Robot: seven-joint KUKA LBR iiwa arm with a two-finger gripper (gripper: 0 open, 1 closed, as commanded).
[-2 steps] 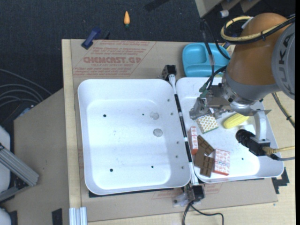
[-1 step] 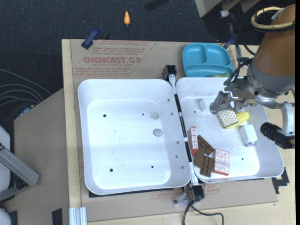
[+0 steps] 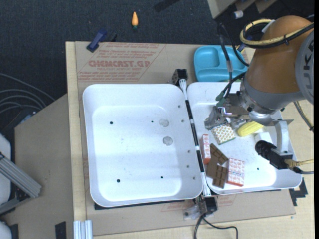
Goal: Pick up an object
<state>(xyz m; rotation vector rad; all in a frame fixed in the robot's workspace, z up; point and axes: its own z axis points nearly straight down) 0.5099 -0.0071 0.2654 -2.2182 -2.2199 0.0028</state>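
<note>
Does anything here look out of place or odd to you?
Two small things lie outside the bins: an orange bit on the dark floor beyond the bench, and a blue piece at the board's far left corner. In the right bin, the items are just loosely heaped.

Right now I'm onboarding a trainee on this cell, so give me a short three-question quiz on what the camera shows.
1. True or false: the brown bar lies in the right bin.
2. The gripper hangs over: A) the left bin, B) the right bin, C) bare bench.
3. Fill in: the tray behind the right bin is coloured ____.
Key: 1 true; 2 B; 3 blue.
</note>
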